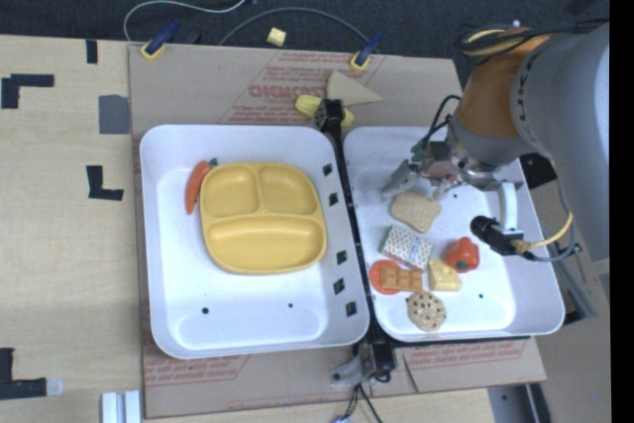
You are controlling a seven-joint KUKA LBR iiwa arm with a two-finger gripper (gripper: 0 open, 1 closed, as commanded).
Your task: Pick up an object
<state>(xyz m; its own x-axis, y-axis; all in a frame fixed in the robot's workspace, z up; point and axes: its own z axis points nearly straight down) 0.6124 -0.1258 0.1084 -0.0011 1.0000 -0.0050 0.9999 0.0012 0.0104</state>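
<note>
Overhead cam, slanted view of the bench: my arm [515, 99], grey w/ orange band, reaches in from the right and hangs over the right bin [535, 312]. My gripper [428, 168] sits low over that bin's upper-left part, just above a tan bread slice [415, 210]; whether it touches the slice I can't tell. Jaws: can't tell if open or closed from this angle, and nothing visible held.

Right bin holds a cluster of toy foods near its centre. Bread slice at top; below it a checkered cracker [407, 246]; below-left of that an orange waffle piece [393, 277]; a red tomato-like piece [463, 255] to the right; a pale yellow cheese wedge [444, 276] just beside the tomato; a choc-chip cookie [426, 310] lowest, near the bin's front wall. Items lie close together, some touching.

Left bin [168, 312] carries a yellow divided plate [264, 216], 3 compartments, w/ an orange carrot [197, 184] beside the plate's left rim.

Both bins rest on a cardboard sheet [287, 79]. A yellow banana-like toy [311, 104] lies on it just behind the bins' shared corner. Blue-yellow clamps [158, 41] pin the cardboard's far edge
</note>
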